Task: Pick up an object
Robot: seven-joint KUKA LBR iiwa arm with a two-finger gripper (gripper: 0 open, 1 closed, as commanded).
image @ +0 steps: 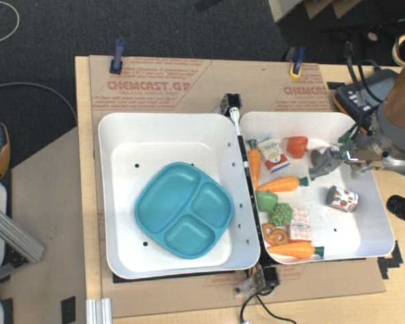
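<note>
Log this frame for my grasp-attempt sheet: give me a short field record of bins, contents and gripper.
left bin: holds a teal divided plate
right bin: holds toy food
along its left side: two carrots, a third carrot upright, broccoli, pretzel, green pepper
near its far wall: small carton, tomato
middle right: small can on its side
gripper: over the right bin, near the tomato; fingers unclear
object held: none seen

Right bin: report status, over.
Gripper low over right bin, nothing seen in it. Toy food untouched: tomato, carrot, can. Tomato and carrot close by gripper. Teal tray in left bin.
</note>
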